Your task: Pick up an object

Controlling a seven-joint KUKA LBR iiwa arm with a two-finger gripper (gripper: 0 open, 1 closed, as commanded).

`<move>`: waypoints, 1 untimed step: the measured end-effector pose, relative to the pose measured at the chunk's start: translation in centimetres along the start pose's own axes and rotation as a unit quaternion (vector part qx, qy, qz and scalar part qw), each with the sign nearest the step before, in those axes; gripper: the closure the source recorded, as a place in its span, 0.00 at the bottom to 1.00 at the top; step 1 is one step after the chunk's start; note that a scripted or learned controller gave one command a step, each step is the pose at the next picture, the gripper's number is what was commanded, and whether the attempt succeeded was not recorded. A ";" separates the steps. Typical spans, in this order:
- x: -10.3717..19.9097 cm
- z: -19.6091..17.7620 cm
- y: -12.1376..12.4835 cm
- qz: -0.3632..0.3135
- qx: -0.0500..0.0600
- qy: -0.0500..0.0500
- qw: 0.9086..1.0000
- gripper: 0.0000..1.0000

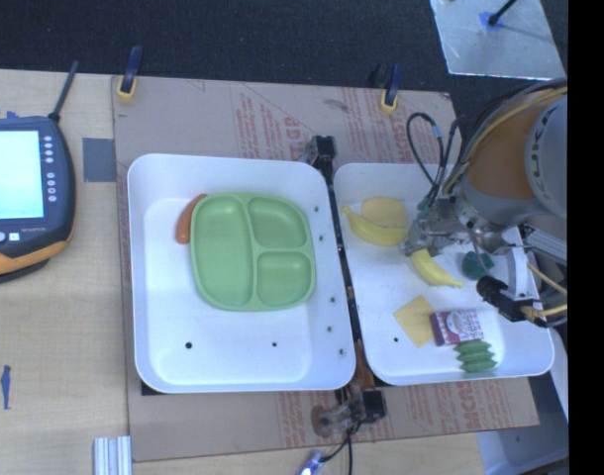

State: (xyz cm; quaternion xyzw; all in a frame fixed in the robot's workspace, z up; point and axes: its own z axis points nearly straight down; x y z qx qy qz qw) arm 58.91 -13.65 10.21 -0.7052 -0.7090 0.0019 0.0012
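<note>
Above right bin (381, 369), tool (433, 234) hovers

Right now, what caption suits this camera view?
Robot gripper lowered over yellow toys in the right bin; green divided plate in the left bin.

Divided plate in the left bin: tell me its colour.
Light green; the divided plate shows plainly in the camera view.

One fixed overhead camera, slanted over both bins (144, 265)
</note>
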 end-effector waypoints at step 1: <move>7.7 -9.1 0.7 0.000 -0.001 0.001 1.000 1.00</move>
